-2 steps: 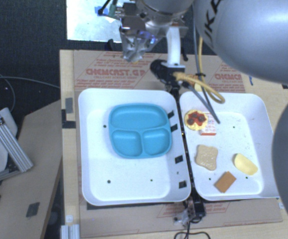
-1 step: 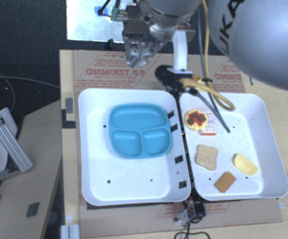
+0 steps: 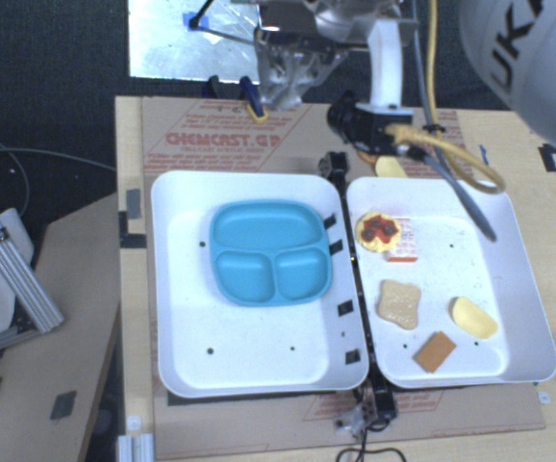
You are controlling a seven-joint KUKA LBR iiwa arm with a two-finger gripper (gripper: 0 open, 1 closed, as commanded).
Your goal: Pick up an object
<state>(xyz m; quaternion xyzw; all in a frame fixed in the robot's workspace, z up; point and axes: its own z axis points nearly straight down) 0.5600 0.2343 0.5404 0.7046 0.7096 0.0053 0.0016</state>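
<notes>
The claw (image 3: 283, 83) hangs above the far edge of the worktop (image 3: 143, 142), beyond both bins; whether it is spread or pressed together cannot be told. The left bin (image 3: 187, 354) contains a blue divided plate (image 3: 269, 252). The right bin (image 3: 518, 345) contains a small pizza (image 3: 378, 230) at its far left, a pale cookie (image 3: 398, 303), a yellow lemon-shaped piece (image 3: 473, 318) and a brown cracker (image 3: 435, 351) nearest.
</notes>
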